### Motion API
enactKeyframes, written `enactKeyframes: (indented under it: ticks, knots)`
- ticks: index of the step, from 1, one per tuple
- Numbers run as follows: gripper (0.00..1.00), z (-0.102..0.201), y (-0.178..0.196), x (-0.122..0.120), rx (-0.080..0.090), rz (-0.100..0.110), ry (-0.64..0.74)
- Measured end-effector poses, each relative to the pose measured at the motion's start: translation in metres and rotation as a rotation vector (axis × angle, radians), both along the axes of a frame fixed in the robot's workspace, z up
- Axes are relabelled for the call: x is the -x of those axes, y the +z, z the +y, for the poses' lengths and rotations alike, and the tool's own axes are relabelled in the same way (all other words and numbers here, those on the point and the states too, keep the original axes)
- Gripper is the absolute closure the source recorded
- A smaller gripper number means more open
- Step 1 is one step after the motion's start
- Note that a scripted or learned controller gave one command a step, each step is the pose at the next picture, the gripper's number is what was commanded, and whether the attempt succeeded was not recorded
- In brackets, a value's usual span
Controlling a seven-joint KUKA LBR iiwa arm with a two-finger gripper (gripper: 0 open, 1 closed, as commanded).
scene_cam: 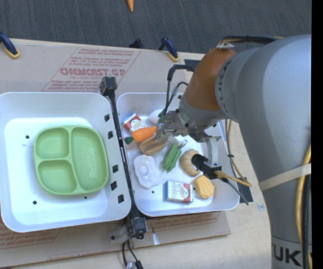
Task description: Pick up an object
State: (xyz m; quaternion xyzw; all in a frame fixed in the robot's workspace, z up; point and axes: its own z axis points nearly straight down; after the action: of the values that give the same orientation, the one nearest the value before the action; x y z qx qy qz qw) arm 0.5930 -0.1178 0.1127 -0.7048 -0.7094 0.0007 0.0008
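Note:
The right bin (224,202) holds several play foods. An orange carrot (144,134) lies beside a brown sausage-like piece (153,146), with a green pod (172,157) just to their right. Nearer the front lie a white lump (146,170), a red and white box (178,191), a tan potato (188,162) and a yellow corn cob (205,188). A small red and white packet (131,121) lies near the bin's left wall. My gripper (164,129) hangs low over the carrot's right end and the brown piece. The wrist hides its tips.
The left bin (4,200) holds a light green divided plate (70,159). A black divider with clips (115,144) runs between the bins. The grey arm (262,105) covers the right bin's back right part. A small orange item (130,2) lies on the dark floor beyond the bench.

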Motion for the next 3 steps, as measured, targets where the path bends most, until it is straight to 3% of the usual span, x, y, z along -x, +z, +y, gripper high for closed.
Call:
enactKeyframes:
  ticks: [1, 2, 3]
  knots:
    - [1.00, 0.014, 0.121, 0.108, 0.000, -0.002, -0.002]
    - [1.00, -0.043, 0.139, 0.063, 0.002, -0.004, -0.002]
    - [1.00, -0.047, 0.058, -0.018, 0.000, 0.000, 0.000]
